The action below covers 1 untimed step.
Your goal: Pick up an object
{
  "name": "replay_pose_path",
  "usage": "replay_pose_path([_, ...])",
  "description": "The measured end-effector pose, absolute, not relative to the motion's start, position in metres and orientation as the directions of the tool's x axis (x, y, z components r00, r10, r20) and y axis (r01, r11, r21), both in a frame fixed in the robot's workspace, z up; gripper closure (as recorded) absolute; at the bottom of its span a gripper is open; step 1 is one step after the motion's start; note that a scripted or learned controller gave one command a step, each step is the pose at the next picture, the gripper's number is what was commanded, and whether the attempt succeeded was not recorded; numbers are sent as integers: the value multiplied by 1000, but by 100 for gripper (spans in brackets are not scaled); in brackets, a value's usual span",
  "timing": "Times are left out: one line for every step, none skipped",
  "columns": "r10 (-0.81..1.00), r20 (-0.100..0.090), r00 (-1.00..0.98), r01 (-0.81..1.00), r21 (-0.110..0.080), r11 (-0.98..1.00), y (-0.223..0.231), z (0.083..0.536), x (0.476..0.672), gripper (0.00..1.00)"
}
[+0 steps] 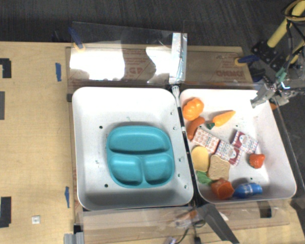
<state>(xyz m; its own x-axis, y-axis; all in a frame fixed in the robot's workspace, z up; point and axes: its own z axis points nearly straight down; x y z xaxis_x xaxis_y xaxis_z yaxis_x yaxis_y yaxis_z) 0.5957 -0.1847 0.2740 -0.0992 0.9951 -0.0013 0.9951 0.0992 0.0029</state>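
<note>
The right white bin (274, 136) holds several small toy foods. Among them are an orange pepper (193, 107), a carrot (223, 118), red-and-white patterned packets (242, 142), a yellow piece (200, 157), a tan cracker (219, 168), a red fruit (256, 160) and a blue item (248, 189). My gripper (265, 95) hangs over the far right corner of that bin, above its rim, well apart from the objects. I see nothing held in it.
The left white bin (86, 116) carries a teal divided tray (140, 154). A clear plastic panel (127, 60) stands behind the bins. Cables and yellow hoses (290, 19) crowd the upper right beside the arm.
</note>
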Motion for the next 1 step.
replay_pose_path([988,3,-154,988,-8,154,-159,132,597,0])
